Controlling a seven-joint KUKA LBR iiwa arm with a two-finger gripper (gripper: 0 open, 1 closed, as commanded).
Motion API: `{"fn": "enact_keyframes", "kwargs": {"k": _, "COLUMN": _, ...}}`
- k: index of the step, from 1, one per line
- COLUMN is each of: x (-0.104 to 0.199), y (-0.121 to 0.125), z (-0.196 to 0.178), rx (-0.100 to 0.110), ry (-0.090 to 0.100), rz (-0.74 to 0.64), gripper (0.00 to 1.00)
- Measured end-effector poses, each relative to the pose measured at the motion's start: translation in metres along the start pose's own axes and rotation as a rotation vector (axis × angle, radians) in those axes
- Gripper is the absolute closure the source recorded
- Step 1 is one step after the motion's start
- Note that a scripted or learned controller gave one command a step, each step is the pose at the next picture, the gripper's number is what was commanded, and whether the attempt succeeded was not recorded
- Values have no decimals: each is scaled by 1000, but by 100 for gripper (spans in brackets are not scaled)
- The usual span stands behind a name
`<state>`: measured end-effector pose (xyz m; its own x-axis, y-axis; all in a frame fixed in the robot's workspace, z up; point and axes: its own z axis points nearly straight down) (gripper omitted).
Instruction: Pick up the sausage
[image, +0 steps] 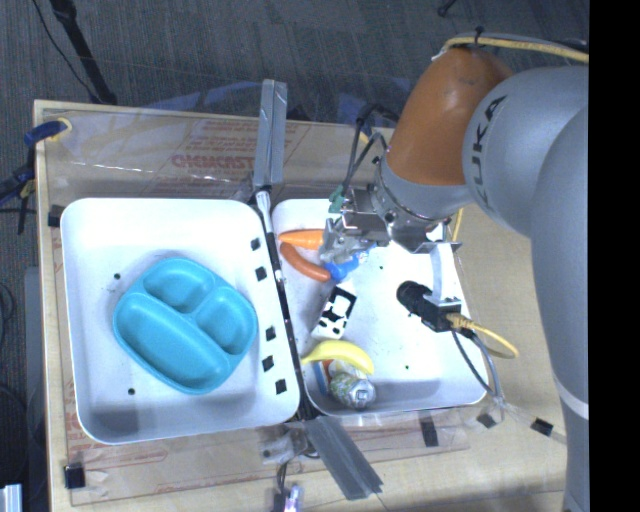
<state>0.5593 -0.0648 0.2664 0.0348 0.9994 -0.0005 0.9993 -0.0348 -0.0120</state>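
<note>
The sausage, a curved orange-red piece, lies in the right bin near its far left corner. Touching it on the far side is a paler orange carrot-like piece. My gripper hangs low over the bin just to the right of both, its metal tip close to their right ends. A small blue object sits right under the gripper. I see nothing lifted off the bin floor.
The right bin also holds a black-and-white patterned block, a yellow banana and a crumpled can at the near edge. A blue divided plate lies in the left bin. A divider wall separates the bins.
</note>
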Motion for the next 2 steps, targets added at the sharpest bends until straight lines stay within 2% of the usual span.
{"fn": "enact_keyframes", "kwargs": {"k": 1, "x": -7, "y": 55, "z": 76, "rx": -6, "ry": 1, "rz": 63, "gripper": 100}}
{"fn": "enact_keyframes", "kwargs": {"k": 2, "x": -60, "y": 44, "z": 86, "rx": -8, "ry": 1, "rz": 16, "gripper": 100}}
